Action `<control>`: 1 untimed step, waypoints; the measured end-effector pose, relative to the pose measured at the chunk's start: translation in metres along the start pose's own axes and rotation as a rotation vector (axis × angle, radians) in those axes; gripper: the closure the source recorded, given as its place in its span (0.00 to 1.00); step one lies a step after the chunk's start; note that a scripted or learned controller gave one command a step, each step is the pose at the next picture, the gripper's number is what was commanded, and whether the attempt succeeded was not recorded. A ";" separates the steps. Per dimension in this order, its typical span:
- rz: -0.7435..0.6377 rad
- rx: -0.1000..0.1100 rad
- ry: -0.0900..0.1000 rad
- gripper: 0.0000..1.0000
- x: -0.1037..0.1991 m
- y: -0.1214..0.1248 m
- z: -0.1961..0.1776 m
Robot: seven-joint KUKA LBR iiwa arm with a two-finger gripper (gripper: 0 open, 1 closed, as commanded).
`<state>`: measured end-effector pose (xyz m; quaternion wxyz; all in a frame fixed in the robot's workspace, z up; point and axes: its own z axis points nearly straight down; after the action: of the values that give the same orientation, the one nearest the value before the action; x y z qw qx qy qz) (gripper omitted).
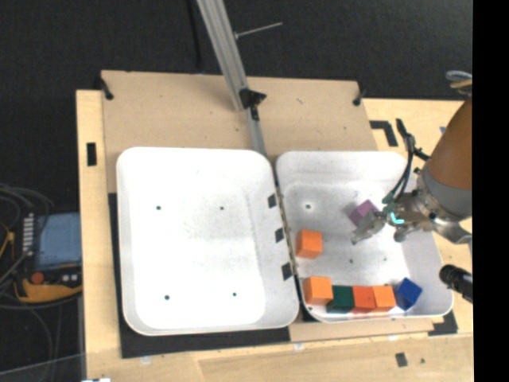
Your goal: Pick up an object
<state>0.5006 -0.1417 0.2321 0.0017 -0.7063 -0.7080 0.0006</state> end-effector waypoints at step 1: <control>0.003 -0.005 -0.001 0.00 0.000 0.001 -0.002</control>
<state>0.5015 -0.1422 0.2339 -0.0006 -0.7074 -0.7068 -0.0008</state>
